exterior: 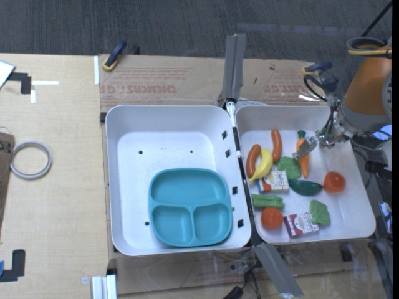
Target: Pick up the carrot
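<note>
The carrot [304, 166] is orange with a small green top and lies in the right bin [355, 223], near its back right part. It points roughly from back to front. My gripper [305, 150] reaches in from the right and sits low over the carrot's upper half, crossing it and covering part of it. Orange shows both above and below the grey gripper tip. The carrot still looks to be resting among the other items on the bin floor.
Around the carrot lie a green leafy piece [288, 167], a dark green vegetable [305, 187], a tomato [334, 181], a banana [263, 165], two orange sausages [276, 145] and small boxes [301, 224]. The left bin [124, 167] holds a teal divided plate [190, 205].
</note>
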### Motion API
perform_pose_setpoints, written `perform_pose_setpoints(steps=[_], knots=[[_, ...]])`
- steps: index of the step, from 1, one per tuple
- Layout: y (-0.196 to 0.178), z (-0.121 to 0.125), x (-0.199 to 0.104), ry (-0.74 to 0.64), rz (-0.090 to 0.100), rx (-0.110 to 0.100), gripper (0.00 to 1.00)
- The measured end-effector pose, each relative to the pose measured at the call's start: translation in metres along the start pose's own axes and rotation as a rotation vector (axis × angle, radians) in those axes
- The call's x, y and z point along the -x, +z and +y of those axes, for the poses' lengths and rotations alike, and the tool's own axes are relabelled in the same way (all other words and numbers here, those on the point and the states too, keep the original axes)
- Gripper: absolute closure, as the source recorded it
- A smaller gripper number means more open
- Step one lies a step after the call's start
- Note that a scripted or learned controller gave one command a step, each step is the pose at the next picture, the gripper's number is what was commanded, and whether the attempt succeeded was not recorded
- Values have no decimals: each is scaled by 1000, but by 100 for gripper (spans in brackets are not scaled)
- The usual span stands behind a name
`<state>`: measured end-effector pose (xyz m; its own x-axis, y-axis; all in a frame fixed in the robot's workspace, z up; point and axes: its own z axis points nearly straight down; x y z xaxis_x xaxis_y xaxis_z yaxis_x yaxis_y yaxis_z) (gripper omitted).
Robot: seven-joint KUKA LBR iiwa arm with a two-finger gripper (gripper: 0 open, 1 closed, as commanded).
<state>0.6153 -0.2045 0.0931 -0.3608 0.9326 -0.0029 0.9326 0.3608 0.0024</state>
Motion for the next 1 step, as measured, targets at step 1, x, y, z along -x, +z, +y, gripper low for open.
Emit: perform_pose_setpoints(steps=[1], knots=[[-10,1,0,0,-2,2,100]])
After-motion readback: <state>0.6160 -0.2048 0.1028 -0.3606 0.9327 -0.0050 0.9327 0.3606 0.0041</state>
